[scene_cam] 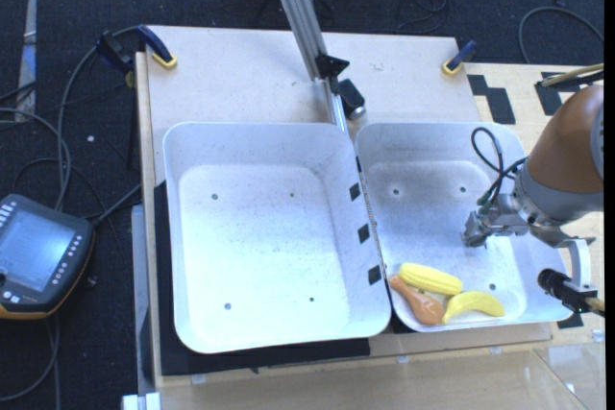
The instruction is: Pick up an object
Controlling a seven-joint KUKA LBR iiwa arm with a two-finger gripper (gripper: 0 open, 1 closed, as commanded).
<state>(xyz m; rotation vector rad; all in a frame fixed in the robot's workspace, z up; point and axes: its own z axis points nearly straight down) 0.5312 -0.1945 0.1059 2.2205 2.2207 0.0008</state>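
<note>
Three toy items lie together in the near corner of the right bin (423, 149): a yellow corn-like piece (430, 278), a yellow banana (475, 304) and an orange carrot-like piece (417, 299). My gripper (478, 232) hangs low over the right side of that bin, a little above and to the right of the yellow pieces, not touching them. Nothing shows between its fingertips. The grey arm with its orange band (577, 144) comes in from the right.
The left bin (192, 158) sits beside the right one, with a row of black clips (363, 211) along the shared wall. A slanted metal pole (303, 5) rises from behind the bins. A teach pendant (38, 254) lies off the bench at the left.
</note>
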